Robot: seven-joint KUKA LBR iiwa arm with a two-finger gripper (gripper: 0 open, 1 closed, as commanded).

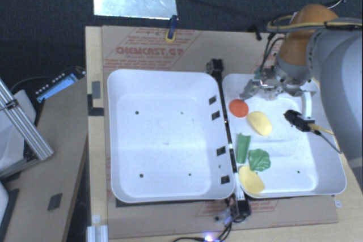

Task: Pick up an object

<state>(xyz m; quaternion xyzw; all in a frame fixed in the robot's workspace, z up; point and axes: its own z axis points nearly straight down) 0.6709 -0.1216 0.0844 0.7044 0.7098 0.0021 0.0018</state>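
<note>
The hand hangs over the far end of the right bin, and whether it is spread or pressed together cannot be told from this slant. Just in front of it lie an orange-red round piece and a pale yellow lump, apart from the hand and resting on the bin floor. Nearer the camera sit a green strip, a green leafy piece and a second yellow piece, while the left bin stands beside on the tabletop.
</note>
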